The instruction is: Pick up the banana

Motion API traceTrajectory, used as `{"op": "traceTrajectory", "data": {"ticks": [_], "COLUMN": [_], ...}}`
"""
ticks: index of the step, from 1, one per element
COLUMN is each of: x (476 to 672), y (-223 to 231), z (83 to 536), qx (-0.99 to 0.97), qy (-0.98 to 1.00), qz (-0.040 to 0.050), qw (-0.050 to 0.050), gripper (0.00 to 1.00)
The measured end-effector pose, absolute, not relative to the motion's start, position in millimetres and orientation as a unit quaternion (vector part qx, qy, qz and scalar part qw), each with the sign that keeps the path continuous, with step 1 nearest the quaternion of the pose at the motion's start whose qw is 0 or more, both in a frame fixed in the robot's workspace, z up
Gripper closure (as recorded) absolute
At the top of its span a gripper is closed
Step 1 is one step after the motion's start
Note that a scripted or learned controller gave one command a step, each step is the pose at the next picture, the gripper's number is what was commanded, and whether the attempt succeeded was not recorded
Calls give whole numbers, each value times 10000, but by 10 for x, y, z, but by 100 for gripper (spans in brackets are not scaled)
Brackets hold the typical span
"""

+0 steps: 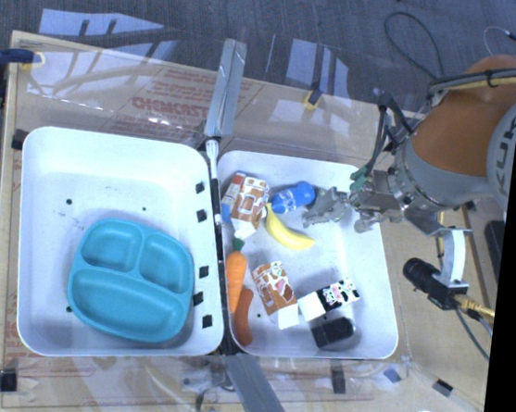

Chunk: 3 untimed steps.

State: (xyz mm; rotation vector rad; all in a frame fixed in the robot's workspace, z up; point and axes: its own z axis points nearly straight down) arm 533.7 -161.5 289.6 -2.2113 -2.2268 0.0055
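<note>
Camera view: gripper point(343, 213) fingers look spread apart, nothing between them, hovering just right of the banana point(288, 232) and not touching it. Banana lies in the right bin point(384, 262), upper middle. Relative to banana: blue ball point(295, 197) just above, patterned carton point(246, 199) at left, carrot point(236, 289) below-left, black-white cow toy point(338, 296) below-right. Blue divided plate point(132, 280) far left, in the left bin point(46, 184).

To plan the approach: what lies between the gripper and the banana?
In the camera view, nothing lies between them: only bare white floor of the right bin separates the gripper from the banana just left of it.
</note>
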Motion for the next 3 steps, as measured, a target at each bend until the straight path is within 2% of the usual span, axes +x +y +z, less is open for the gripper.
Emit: {"op": "traceTrajectory", "data": {"ticks": [1, 2, 3], "x": [5611, 5902, 5901], "y": [-1492, -1616, -1614], "z": [1579, 922, 1019], "qx": [-7079, -6872, -6852], "qy": [-7063, -7265, -7283], "qz": [25, 6, 18], "qw": [26, 1, 6], "gripper": [0, 0, 100]}}
